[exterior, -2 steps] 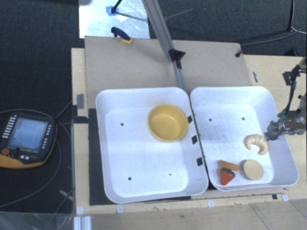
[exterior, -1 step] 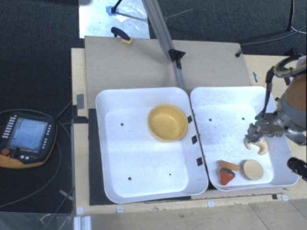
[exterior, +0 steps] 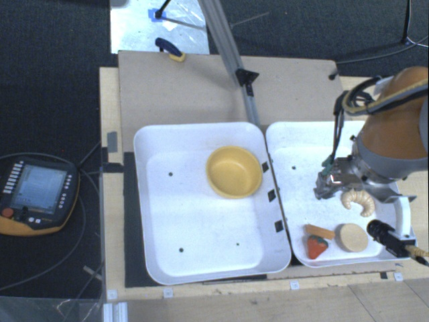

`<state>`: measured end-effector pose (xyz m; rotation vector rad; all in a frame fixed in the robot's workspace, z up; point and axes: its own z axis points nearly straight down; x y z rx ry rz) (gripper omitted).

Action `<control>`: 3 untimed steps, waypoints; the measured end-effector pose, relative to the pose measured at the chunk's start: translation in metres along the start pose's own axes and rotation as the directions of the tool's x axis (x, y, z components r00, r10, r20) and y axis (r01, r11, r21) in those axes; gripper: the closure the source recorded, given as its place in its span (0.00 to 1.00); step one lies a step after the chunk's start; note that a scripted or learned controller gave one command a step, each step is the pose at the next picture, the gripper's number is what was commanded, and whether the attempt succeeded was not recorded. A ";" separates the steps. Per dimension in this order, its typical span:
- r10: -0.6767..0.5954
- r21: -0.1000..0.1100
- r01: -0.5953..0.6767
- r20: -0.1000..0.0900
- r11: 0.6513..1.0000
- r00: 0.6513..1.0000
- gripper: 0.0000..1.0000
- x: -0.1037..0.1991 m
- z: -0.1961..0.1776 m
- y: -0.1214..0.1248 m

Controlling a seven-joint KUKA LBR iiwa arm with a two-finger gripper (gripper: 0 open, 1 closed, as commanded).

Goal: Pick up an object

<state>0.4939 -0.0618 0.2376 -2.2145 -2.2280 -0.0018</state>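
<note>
A yellow bowl [exterior: 234, 171] sits in the left bin [exterior: 161, 247], near its upper right part. The right bin [exterior: 295, 146] holds a tan croissant-shaped piece [exterior: 360, 200], a round beige disc [exterior: 351, 237], and a small red piece [exterior: 317, 247] with an orange stick [exterior: 320, 231] beside it, all near the front. My gripper [exterior: 326, 185] hangs over the middle of the right bin, just left of the croissant-shaped piece and above the red piece. Nothing is seen held in it.
A slanted metal pole [exterior: 224, 39] with a black clamp crosses the bench behind the bins. A teach pendant [exterior: 37, 193] lies on the floor at the left. The arm's orange band [exterior: 395, 129] covers the right bin's far right side.
</note>
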 end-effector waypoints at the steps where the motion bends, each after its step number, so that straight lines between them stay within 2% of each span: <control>1: 0.002 0.000 -0.002 0.001 1.000 1.000 1.00 0.055 -0.006 0.011; 3: 0.002 0.000 -0.002 0.000 1.000 1.000 1.00 0.147 -0.007 0.010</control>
